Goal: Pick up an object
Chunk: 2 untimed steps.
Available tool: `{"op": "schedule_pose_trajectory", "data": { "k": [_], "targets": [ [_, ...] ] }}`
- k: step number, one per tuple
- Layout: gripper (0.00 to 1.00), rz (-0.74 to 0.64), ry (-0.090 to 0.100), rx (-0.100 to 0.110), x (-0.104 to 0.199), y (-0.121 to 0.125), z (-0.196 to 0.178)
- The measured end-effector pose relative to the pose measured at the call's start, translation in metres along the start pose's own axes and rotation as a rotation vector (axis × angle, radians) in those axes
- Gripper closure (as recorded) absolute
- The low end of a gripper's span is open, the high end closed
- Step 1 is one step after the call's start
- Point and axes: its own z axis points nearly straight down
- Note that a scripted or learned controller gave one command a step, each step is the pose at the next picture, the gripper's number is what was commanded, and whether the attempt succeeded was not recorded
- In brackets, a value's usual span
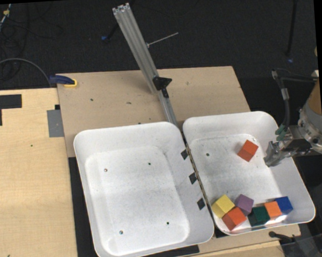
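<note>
We see two white bins side by side on the bench. The left bin [135, 188] has no blocks in it. The right bin [227, 126] holds all the blocks. An orange block [248, 150] sits alone near the middle of it, tilted a bit. Along the near edge is a bunch of blocks close together: a yellow block [223, 204], a purple block [244, 203], a red block [234, 218], a green block [259, 215], another orange one [273, 208] and a blue block [284, 204]. The claw [275, 154] is over the right rim of the right bin, just beside the lone orange block but not touching it. We cannot tell how the claw is set.
</note>
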Motion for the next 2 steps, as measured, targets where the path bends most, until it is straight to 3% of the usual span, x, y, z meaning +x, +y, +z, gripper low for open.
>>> {"op": "schedule_pose_trajectory", "data": {
  "k": [1, 2],
  "targets": [
    [1.00, -0.007, 0.000, 0.003, -0.001, -0.001, -0.009],
    [1.00, 0.017, 0.000, -0.001, 0.038, 0.026, 0.091]
  ]
}}
